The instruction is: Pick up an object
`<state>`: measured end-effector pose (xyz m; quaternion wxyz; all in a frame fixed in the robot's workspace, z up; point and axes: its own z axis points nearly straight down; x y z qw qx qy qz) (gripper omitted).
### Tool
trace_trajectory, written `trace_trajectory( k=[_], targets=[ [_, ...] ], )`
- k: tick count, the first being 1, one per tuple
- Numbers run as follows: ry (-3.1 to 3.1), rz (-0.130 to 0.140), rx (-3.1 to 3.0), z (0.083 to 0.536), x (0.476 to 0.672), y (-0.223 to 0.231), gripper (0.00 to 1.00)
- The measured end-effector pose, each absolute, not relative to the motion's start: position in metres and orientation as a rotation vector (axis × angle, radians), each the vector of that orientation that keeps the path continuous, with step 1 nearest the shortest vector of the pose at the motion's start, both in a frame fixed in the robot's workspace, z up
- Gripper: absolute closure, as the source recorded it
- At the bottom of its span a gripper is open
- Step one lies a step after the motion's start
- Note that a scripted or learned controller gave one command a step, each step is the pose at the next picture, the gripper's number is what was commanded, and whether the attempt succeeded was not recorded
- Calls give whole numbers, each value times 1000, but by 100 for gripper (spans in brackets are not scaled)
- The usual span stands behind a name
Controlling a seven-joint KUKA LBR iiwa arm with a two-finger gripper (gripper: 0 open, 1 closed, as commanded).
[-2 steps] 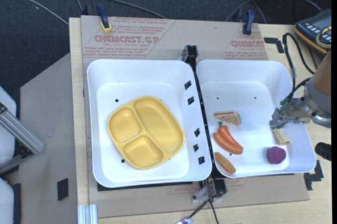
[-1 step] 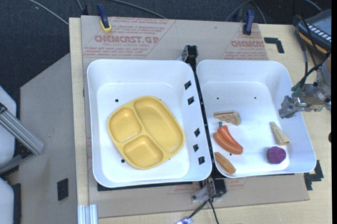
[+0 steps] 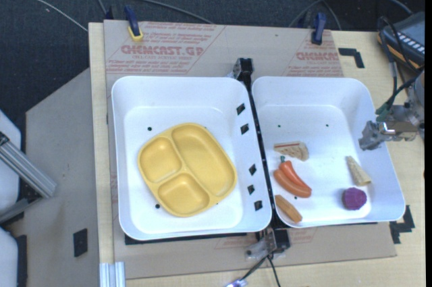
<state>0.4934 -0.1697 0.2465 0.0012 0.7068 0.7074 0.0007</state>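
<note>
Bins (image 3: 128, 93): left holds yellow tray (image 3: 187, 169); right, carrot (image 3: 292, 179), purple ball (image 3: 354, 198).

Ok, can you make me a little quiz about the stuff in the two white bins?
1. True or false: the yellow tray lies in the left bin.
2. Which thing in the right bin lies nearest the purple ball? A) carrot B) beige stick C) sandwich piece
3. Fill in: the gripper is at the right bin's ____ wall.

Key: 1 true; 2 B; 3 right.
</note>
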Motion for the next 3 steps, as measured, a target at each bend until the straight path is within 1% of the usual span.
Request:
trace_trajectory(
  k=[1,2,3],
  targets=[
    [2228,4,2213,252,505,-118,100],
    [2229,0,2219,242,502,-71,100],
    [2230,-2,2220,228,508,-20,100]
  ],
)
